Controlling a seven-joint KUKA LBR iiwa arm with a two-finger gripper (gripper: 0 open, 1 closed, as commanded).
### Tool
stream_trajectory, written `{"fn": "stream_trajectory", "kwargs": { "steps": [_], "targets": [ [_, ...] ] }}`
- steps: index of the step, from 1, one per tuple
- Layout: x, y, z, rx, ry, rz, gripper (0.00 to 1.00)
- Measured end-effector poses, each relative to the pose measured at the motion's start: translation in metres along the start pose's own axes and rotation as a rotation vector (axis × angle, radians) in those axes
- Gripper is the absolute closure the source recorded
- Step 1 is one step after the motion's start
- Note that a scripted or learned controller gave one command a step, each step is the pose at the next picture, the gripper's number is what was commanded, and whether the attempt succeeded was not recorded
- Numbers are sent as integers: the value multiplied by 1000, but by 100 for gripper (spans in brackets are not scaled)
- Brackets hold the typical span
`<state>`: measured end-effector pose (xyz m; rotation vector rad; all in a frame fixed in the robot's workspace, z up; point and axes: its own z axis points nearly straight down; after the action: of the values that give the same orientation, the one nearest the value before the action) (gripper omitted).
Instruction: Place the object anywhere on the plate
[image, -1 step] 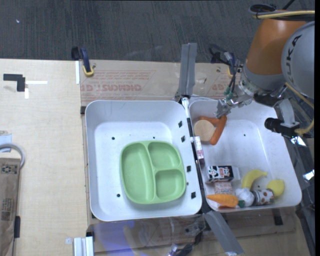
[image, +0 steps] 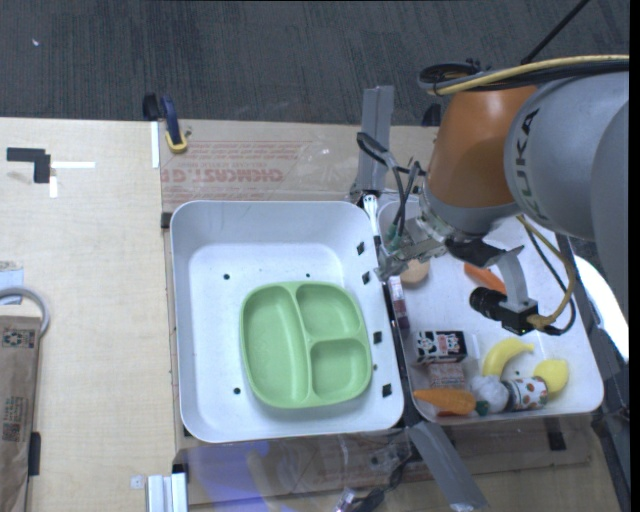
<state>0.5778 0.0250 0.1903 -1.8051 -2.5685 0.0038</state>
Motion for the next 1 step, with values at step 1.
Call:
{"fn": "stream_trajectory", "kwargs": {
  "steps": [1],
  "targets": [
    [-50,69,1,-1,-2,-245,100]
  ]
}}
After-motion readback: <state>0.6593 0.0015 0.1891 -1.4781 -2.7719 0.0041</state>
